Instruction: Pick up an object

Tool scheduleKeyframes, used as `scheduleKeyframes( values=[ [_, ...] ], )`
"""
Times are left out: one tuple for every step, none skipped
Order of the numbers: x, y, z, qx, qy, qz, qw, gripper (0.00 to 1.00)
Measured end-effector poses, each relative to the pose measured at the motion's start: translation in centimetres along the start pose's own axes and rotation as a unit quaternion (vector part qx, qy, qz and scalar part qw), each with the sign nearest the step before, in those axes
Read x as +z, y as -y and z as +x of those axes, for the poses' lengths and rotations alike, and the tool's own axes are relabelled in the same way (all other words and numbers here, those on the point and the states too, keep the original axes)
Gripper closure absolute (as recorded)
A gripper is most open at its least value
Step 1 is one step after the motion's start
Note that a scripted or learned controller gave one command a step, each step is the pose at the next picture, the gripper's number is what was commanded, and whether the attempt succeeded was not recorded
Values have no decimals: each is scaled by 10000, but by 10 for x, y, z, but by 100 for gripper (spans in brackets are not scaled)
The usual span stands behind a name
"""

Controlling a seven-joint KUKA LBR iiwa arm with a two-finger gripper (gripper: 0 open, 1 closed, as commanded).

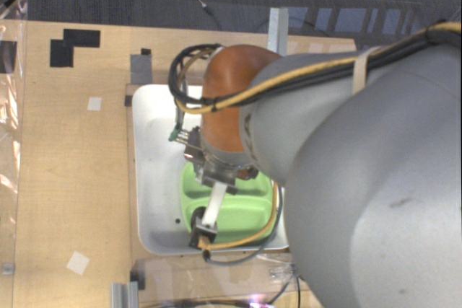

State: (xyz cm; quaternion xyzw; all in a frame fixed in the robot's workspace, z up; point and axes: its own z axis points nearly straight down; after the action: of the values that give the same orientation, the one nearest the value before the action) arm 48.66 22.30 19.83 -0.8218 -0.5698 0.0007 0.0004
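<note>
Arm point(361, 155) over most of white bin point(153, 155), green dish point(245, 216) half-covered, tool point(216, 178) state indiscernible from above.

The pale wooden worktop point(65, 177) carries a white bin point(153, 177) near its middle. A black stepped patch point(72, 47) sits towards the far left. One pale square point(94, 104) lies left of the bin, a second square point(77, 262) nearer the front. A grey bracket point(141, 68) stands at the bin's far left corner.
</note>
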Motion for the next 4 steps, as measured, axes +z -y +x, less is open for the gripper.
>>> scheduleKeyframes(
  values=[
    [-14, 4, 11, -3164, -6, -12, 9486, 100],
    [9, -6, -14, -5011, -3, -20, 8654, 100],
    [-113, 1, 7, -3476, -25, -48, 9376, 100],
    [-54, -8, -20, -2689, 0, -10, 9632, 100]
  ],
)
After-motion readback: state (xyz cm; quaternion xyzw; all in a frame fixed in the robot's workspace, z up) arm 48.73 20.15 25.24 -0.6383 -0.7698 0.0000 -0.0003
